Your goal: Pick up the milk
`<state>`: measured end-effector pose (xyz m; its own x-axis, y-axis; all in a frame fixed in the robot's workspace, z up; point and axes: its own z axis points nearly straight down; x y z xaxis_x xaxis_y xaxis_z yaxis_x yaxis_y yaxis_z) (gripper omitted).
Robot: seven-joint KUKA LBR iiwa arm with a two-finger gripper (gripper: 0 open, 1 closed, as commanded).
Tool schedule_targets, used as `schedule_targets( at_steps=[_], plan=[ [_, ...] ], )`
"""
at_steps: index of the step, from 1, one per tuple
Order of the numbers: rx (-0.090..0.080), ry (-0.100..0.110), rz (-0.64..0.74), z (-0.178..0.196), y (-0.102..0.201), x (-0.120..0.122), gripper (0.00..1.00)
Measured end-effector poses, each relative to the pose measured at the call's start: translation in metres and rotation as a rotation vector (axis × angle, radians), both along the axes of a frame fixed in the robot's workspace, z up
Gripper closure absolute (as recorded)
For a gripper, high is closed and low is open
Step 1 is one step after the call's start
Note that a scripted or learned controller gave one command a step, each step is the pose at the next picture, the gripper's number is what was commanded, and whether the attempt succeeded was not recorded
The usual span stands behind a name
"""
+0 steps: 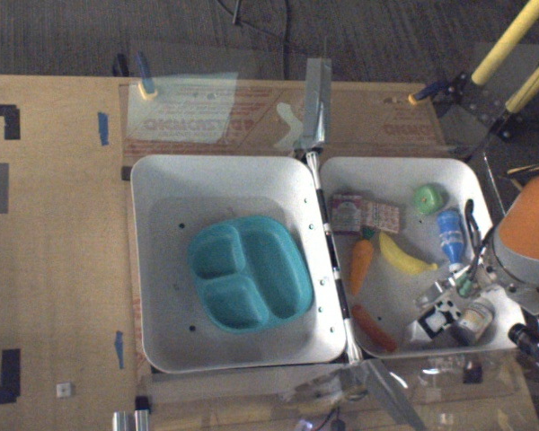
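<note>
Entry: my claw (456, 287), grip state untellable, low in right bin's (478, 180) near-right corner over cow-patterned milk carton (442, 315); risk: neighbouring can (473, 321) and corner wall block 1 finger.

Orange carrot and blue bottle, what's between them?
The curved yellow banana lies between the orange carrot and the blue bottle, in the camera view.

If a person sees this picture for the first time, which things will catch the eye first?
First, the teal divided plate, alone in the left bin. Then the bright clutter in the right bin: a yellow banana, an orange carrot and a green round item. The arm's orange band shows at the right edge.
</note>
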<state>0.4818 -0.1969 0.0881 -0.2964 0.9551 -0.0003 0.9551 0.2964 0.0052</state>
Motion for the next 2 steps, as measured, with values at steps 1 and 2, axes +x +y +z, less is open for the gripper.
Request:
schedule_targets(
  at_steps=[1, 2],
  plan=[
    [-0.001, -0.005, -0.432, 0.0, 0.053, 0.001, 0.0],
    [-0.001, -0.005, -0.147, 0.0, -0.015, 0.001, 0.0]
  ],
)
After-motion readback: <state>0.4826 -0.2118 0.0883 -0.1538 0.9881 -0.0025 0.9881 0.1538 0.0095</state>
